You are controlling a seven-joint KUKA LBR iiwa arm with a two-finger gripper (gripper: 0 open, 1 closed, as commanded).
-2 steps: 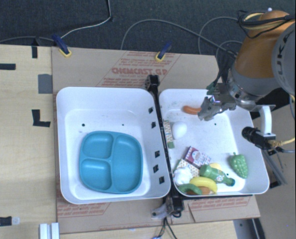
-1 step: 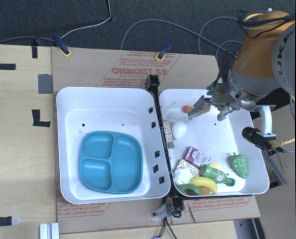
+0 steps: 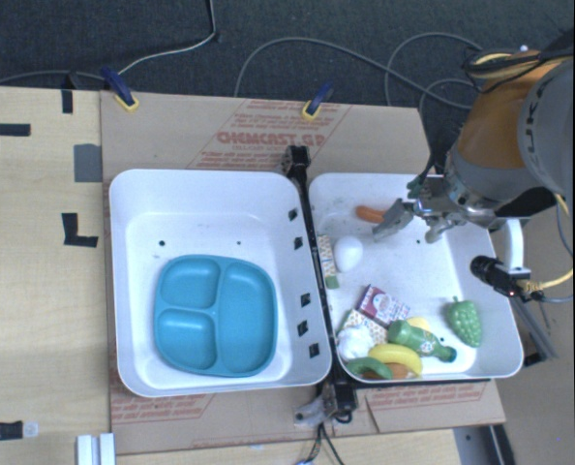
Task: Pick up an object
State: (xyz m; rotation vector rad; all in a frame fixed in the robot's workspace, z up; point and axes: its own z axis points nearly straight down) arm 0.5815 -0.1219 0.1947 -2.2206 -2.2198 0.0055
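Observation:
My gripper (image 3: pixel 412 223) hangs over the upper part of the right bin (image 3: pixel 481 260), its two fingers spread open with nothing between them. Just left of the fingers lies a small orange carrot (image 3: pixel 370 214). A white egg (image 3: pixel 348 254) sits below that, near the bin's left wall. At the bin's bottom are a red-and-white packet (image 3: pixel 382 307), a yellow banana (image 3: pixel 398 356), a green and yellow toy (image 3: pixel 419 338), a white lump (image 3: pixel 357 341) and a green bumpy fruit (image 3: pixel 466 322).
The left bin (image 3: pixel 133 221) holds a blue divided plate (image 3: pixel 216 315). A black divider (image 3: pixel 305 250) with clips separates the bins. Cables run across the dark floor behind the cardboard-covered bench. The arm's orange band (image 3: pixel 496 114) rises at the right.

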